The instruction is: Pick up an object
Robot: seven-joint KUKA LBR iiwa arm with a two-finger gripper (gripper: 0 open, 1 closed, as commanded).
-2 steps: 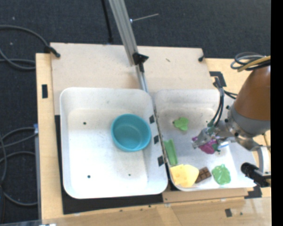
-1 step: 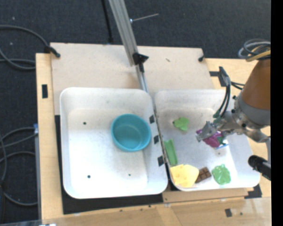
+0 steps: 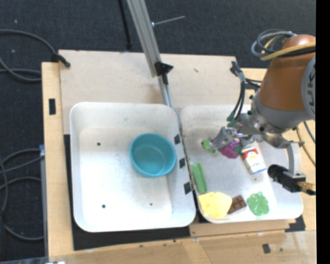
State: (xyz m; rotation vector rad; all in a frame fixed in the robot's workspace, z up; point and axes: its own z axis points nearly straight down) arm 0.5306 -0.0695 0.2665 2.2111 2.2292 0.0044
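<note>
Target object: the purple object (image 3: pixel 229 149) lies in the right bin (image 3: pixel 193 120), toward its 12 o'clock half, touching a small green piece (image 3: pixel 209 144) at its 9 o'clock side.
End effector: the end effector (image 3: pixel 226 136) sits low, right over the purple object; whether it is apart or together cannot be told from this view, and no object is seen held.
Crowding risk: a red-and-white carton (image 3: pixel 253 159) lies just beside the purple object at 4 o'clock; a closing grasp could likely nudge it or catch the green piece instead.
Slip risk: the purple object looks soft and irregular, so it may squirt out sideways.
Other items: green stick (image 3: pixel 198 177), yellow block (image 3: pixel 214 204), brown piece (image 3: pixel 238 203) and green leafy toy (image 3: pixel 258 203) sit toward 6 o'clock, well apart from the grasp.
Edges: the wall between the bins is near at 9 o'clock.
Open room: bare floor at 12 o'clock of the right bin; the left bin (image 3: pixel 85 120) holds a blue bowl (image 3: pixel 152 154).
</note>
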